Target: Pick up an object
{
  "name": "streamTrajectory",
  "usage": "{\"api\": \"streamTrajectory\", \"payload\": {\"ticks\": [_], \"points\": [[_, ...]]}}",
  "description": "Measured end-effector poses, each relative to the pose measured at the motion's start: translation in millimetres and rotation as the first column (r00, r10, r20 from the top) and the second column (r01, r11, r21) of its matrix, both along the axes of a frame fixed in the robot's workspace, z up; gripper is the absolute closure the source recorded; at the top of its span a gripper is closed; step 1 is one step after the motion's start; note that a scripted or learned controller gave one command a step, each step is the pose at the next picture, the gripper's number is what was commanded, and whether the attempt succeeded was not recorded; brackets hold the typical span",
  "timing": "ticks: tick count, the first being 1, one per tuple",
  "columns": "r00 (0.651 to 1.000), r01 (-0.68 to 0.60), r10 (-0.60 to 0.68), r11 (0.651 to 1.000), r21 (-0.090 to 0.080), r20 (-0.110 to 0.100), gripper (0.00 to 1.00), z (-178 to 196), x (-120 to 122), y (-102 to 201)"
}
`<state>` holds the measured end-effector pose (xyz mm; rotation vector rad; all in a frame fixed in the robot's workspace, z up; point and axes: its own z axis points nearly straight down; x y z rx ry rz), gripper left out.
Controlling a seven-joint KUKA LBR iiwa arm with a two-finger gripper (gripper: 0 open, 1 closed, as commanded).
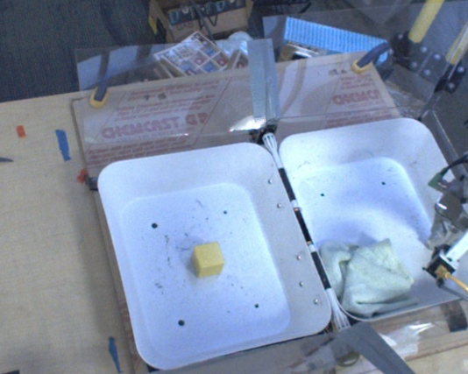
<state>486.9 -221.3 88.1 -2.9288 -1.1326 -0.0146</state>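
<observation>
Two shallow bins share the table (pixel 37 285): the right bin (pixel 348 176), whose outer near edge the end effector (pixel 450 224) hangs over, and the left bin (pixel 127 182), well apart from it beyond the central divide. By my reading the pick is not yet begun. Both loose things lie flat on their bin floors, and the end effector carries nothing that I can make out. Whether it is spread or pressed together I cannot tell at this slant.

The larger candidate is a crumpled pale cloth (pixel 371 272), near the end effector on its divide side, bunched into the right bin's near corner. It is a rumpled heap, not a tidy shape. Its long axis, as far as it has one, seems to run across the bin, from the divide toward the end effector, and it points no clear way.

The smaller candidate is a yellow cube (pixel 208 260), far from the end effector, near the middle of the left bin. It has no long axis, and its sides sit roughly square with the bin walls. What is left — reaching one of them, closing on it, lifting it — is the whole task.
</observation>
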Motion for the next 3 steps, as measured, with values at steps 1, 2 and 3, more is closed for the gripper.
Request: {"api": "streamTrajectory", "payload": {"ticks": [1, 2, 3], "points": [[0.921, 0.389, -0.389, 0.921, -0.003, 0.001, 1.00, 0, -4, 79], [0.995, -0.100, 0.100, 0.995, -0.007, 0.000, 1.00, 0, -1, 23], [0.960, 0.281, -0.281, 0.960, -0.007, 0.002, 1.00, 0, 18, 80]]}}
